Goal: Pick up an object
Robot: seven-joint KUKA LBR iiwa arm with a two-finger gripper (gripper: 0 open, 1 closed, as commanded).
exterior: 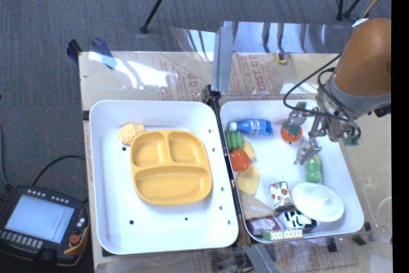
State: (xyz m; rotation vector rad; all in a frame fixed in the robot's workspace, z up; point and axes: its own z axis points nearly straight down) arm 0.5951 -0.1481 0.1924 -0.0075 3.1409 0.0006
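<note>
Grey carpet runs around a bench covered with printed cardboard, and two shallow white bins sit on it side by side. Off the bench's left corner, on the floor, lies a black handheld controller with a pale screen.

Inside the left bin rests a yellow tray with three sections, and a small yellow bumpy toy touches its upper left corner.

Along the left wall of the right bin a blue bottle with a white cap lies on its side. Just below it sit a green pepper-like piece, a red block and a pale yellow wedge. Nearer the front are a small red printed can, a flat printed packet and a white round lid with a knob on top, which overlaps a black-and-white item.

Toward the bin's back, a small round red-orange fruit with a dark green stem sits on the bin floor, just below the left finger of the gripper. The gripper's fingers are spread apart with nothing between them; the other finger points down beside a light green chunk. Above them is the arm's orange and grey wrist.
</note>
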